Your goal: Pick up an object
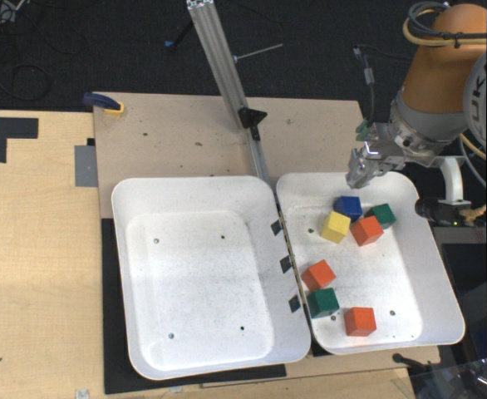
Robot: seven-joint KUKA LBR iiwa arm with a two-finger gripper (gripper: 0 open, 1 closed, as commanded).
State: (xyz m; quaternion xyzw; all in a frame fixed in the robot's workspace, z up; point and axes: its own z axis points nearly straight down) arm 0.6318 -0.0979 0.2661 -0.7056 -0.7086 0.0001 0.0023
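Several small cubes lie in the right bin (426, 298). A blue cube (348, 206), a yellow cube (336, 226), an orange-red cube (366, 230) and a green cube (383, 215) cluster near its far side. Nearer the front lie an orange cube (318, 274), a green cube (323, 302) and another orange cube (360, 320). My gripper (361, 173) hangs above the far edge of the right bin, just behind the blue cube, with nothing seen in it.
The left bin (144, 214) sits beside the right one, with black clips along the shared edge. A slanted aluminium bar (224, 65) rises behind the bins. A blue and yellow clamp (104, 102) lies at the bench's far left corner.
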